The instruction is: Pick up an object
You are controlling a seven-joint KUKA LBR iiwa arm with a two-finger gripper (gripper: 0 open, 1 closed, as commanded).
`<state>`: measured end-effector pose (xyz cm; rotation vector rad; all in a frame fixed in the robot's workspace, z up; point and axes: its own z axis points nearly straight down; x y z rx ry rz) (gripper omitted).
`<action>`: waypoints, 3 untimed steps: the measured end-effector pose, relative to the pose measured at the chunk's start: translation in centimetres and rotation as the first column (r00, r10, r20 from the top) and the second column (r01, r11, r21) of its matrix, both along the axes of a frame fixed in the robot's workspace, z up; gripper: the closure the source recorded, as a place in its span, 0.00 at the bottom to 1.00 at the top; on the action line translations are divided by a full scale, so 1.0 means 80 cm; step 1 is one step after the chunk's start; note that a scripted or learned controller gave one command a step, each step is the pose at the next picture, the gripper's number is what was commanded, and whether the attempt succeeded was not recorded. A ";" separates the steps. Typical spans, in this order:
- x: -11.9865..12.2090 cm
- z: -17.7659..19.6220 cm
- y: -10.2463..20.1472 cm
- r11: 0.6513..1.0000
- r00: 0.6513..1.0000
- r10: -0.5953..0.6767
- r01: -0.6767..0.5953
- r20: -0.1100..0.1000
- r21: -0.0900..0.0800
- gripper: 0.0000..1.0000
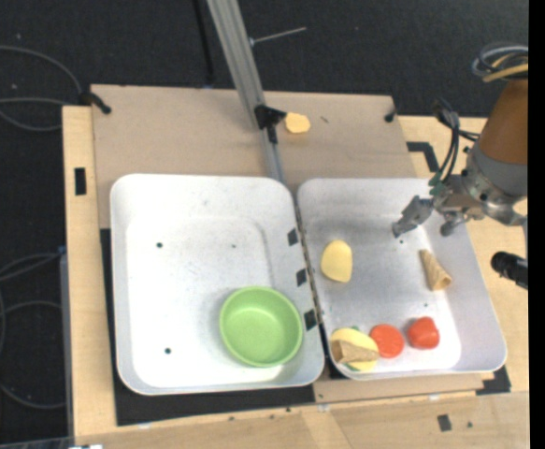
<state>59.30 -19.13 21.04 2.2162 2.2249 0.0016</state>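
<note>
Your end effector point(428, 215) hangs over the right bin point(375, 204) with nothing in it, and its fingers look spread apart. The tan cone point(435, 269) lies just below it. Nothing is picked up yet, so you have the whole grab left.

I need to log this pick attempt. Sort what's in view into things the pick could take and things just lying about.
For the pick:
gripper, above the right bin
yellow lemon-like piece
tan cone-shaped piece
two red tomato-like pieces
yellow and tan piece at the bin's near corner

Lying about:
green bowl in the left bin
small yellow piece on the bench behind the bins
</note>
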 end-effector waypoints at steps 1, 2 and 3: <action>0.000 0.000 0.000 1.000 1.000 0.000 0.000 0.000 0.000 0.00; -0.005 -0.073 -0.013 1.000 1.000 -0.005 0.005 -0.006 -0.002 0.00; -0.006 -0.138 -0.014 1.000 1.000 -0.005 0.005 -0.005 -0.002 0.00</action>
